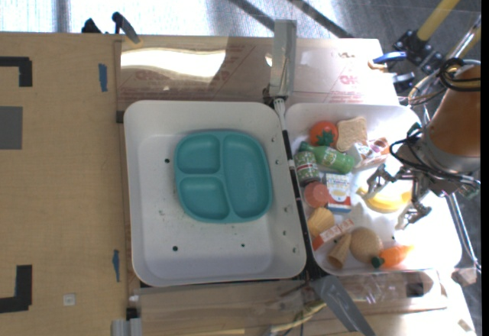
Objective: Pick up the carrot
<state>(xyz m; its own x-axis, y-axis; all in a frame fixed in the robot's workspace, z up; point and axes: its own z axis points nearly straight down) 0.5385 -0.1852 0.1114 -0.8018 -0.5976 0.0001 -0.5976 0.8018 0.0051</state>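
The carrot (394, 255), orange with a green stub at its left end, lies near the front edge of the right bin (439, 250), just right of a tan round bun (365, 241). My gripper (394, 201) hangs over the right part of that bin, behind the carrot and apart from it. Its two fingers (374, 187) are spread open on either side of a yellow piece (385, 203) that lies below them. I see nothing lifted between them.
The right bin also holds a tomato (324, 132), bread slice (353, 131), green bottle (330, 158), red can (315, 193), small carton (339, 191), cheese wedge (321, 218) and cone (340, 248). A teal divided plate (224, 176) sits in the left bin (145, 197).
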